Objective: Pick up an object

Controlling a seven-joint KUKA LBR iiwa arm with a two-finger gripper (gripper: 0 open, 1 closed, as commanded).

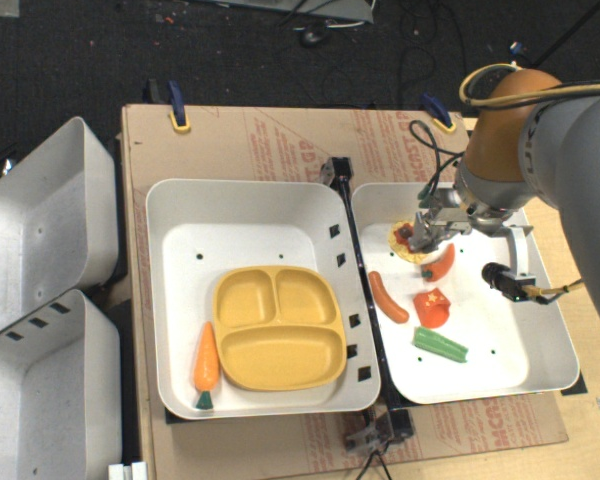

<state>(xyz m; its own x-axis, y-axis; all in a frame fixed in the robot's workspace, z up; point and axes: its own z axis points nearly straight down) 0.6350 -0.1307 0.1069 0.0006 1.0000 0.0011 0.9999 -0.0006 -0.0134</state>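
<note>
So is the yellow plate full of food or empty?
Empty. The yellow plate shows only bare yellow in all three sections; the carrot lies beside it in the left bin.

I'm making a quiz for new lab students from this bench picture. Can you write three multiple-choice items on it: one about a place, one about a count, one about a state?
1. Where does the carrot lie?
A. In the left bin, beside the yellow tray
B. In the right bin
C. On the bare bench

2. How many compartments has the yellow tray?
A. Two
B. Three
C. Five

3. How does the sausage lie?
A. Between the fingers
B. Loose on the right bin's floor
C. On the yellow tray

Answers: 1 A, the carrot is left of the tray in the left bin. 2 B, two small above one large. 3 B, it rests apart from the gripper in the right bin.
</note>
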